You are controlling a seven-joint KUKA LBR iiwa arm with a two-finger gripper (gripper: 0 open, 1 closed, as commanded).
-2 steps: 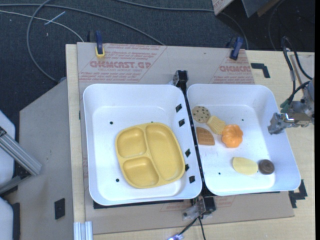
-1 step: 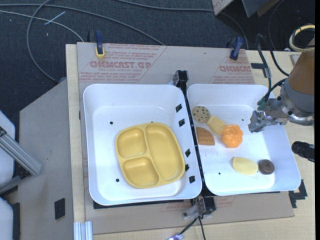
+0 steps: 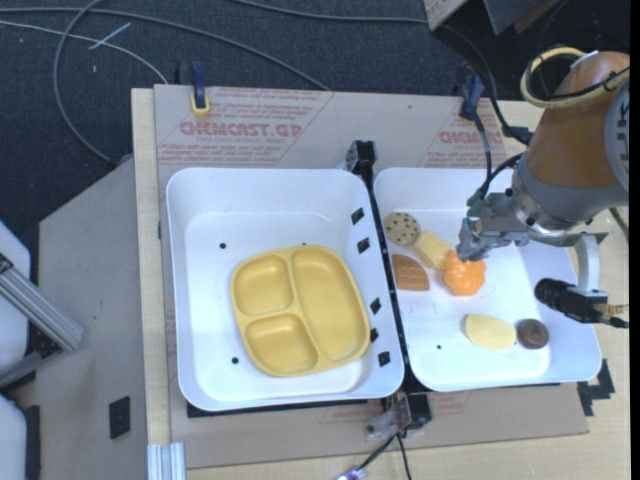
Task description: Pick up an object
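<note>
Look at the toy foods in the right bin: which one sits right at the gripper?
The round orange fruit, directly beneath the gripper. The pale yellow lemon-shaped piece and dark brown disc lie nearer the bin's front edge.

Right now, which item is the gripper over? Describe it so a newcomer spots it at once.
Look in the right-hand white bin, near its middle, just under the gripper. There sits an orange ball-shaped piece, next to a pale yellow block and a brown wedge. It is the one bright orange, round item among them.
</note>
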